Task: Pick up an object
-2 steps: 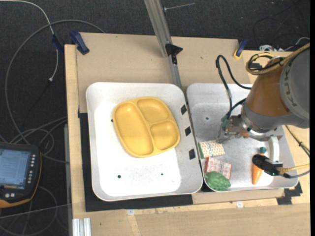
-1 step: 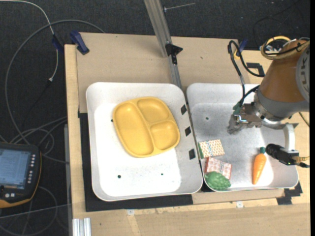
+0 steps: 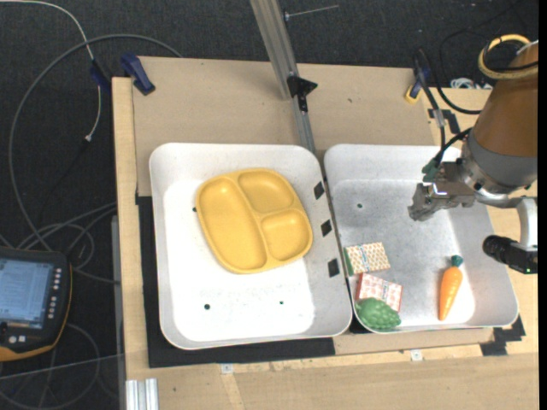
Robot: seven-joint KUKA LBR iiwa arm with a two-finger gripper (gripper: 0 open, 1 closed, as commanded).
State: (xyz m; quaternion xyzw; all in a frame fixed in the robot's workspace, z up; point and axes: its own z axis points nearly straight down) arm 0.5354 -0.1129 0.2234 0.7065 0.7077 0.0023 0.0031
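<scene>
Dark carpet surrounded a plywood bench (image 3: 214, 92) that carried two shallow white bins side by side, with black clips along their shared edge.

Left bin (image 3: 171, 229): one item, a yellow three-compartment plate (image 3: 253, 220), lying flat in the upper middle of the bin. Its compartments held nothing visible.

Right bin (image 3: 376, 169): four items, all in the lower half. One patterned square packet (image 3: 367, 257) lay near the left wall. One red-and-white packet (image 3: 379, 290) lay just below it. One green toy vegetable (image 3: 378, 314) sat at the bottom-left corner, touching the red-and-white packet. One orange toy carrot (image 3: 449, 289) with a green top stood well apart from these, towards the right side.

One arm (image 3: 508, 118), grey with an orange band, entered from the right. Its gripper (image 3: 425, 202) hung over the upper right part of the right bin, above bare bin floor and well clear of all four items. Nothing was seen between the fingers; whether they were spread or closed could not be told from this angle.

Off the bench, one handheld control pendant (image 3: 30, 297) lay at lower left.
</scene>
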